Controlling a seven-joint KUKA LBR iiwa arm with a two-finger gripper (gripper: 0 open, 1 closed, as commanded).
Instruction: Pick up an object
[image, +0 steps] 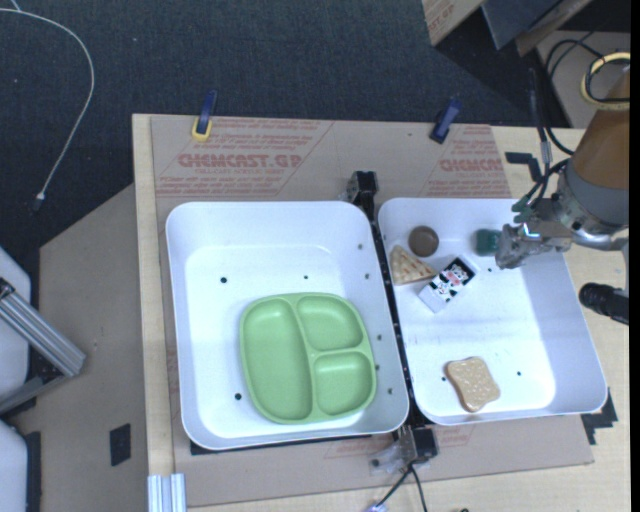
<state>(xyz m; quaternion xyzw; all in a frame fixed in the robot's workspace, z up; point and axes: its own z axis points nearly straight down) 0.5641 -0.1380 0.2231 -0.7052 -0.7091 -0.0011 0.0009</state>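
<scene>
While the board under the bins is showing red "CHEMCAST GP" print (240, 160), we are hovering our gripper (515, 245) over the right bin (560, 340) beside a small teal object (487, 240), though we cannot tell whether it is clenched or released.

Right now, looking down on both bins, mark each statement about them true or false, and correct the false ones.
1. The green tray lies in the left bin. True.
2. The toast lies on the green tray. False: it lies in the right bin.
3. The gripper hangs over the right bin. True.
4. The brown disc lies at the right bin's near edge. False: it lies at the far end.
</scene>
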